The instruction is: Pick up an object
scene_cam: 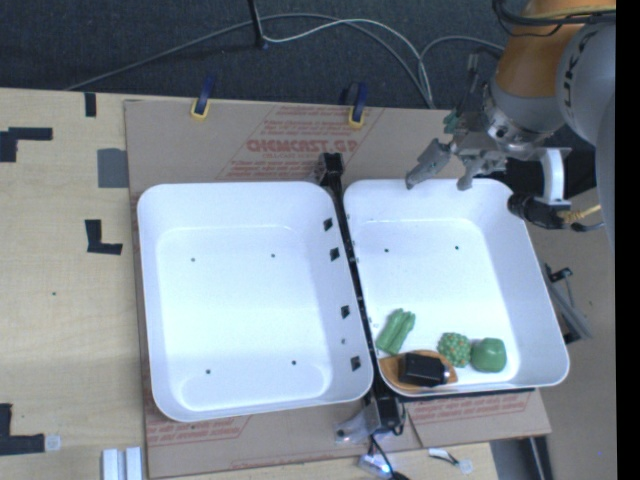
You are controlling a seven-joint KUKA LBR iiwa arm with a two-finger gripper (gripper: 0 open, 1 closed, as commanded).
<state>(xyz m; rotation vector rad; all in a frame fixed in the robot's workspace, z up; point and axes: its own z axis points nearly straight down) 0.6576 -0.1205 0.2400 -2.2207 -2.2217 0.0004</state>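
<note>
A cardboard-covered bench on dark carpet bears two shallow white plastic bins; the left bin (pixel 240 298) lies bare. The grey two-finger gripper (pixel 445 172) hovers at the upper right of the frame, over the right bin's (pixel 450 238) far rim, fingers spread and holding nothing. The objects cluster at lower right: a ribbed green piece (pixel 396 330), a bumpy green lump (pixel 455 347), a smooth green block (pixel 489 355), a black block (pixel 423 370). Aiming at the ribbed piece, which stands apart, seems wisest.

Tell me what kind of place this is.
Probably a robotics lab's bin-picking station: two white bins clipped onto cardboard, a gripper raised over the right bin's far edge, small toy items, loose cables.
</note>
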